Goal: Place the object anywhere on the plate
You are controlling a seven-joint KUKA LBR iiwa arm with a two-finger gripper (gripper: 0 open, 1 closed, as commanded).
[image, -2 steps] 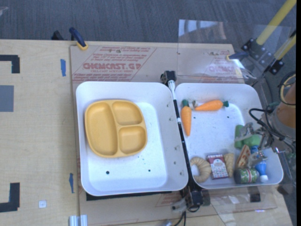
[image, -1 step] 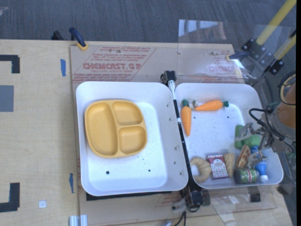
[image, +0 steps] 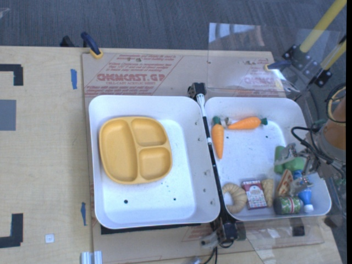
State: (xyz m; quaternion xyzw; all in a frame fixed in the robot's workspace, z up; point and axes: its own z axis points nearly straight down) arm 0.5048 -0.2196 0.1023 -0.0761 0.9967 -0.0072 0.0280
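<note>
- Left of centre, in the left bin, I see the yellow plate. It lies flat with three compartments, toward the bin's upper left, and nothing rests on it.
- At the right edge of the frame, the arm reaches in over the right bin. Its gripper sits low over the clutter by that bin's right wall. I cannot tell whether it is spread or pressed together, nor whether it holds anything.
- Just beside the gripper is a green item, blurred.
- Along the right bin's lower edge lie a pale ring-shaped piece, a small red box and a green can on its side.
- In the right bin's upper left, one carrot lies lengthwise by the dividing wall. A second carrot lies crosswise near the top, its tip close to the first.
- Beneath both bins, a printed cardboard sheet covers the wooden bench.
</note>
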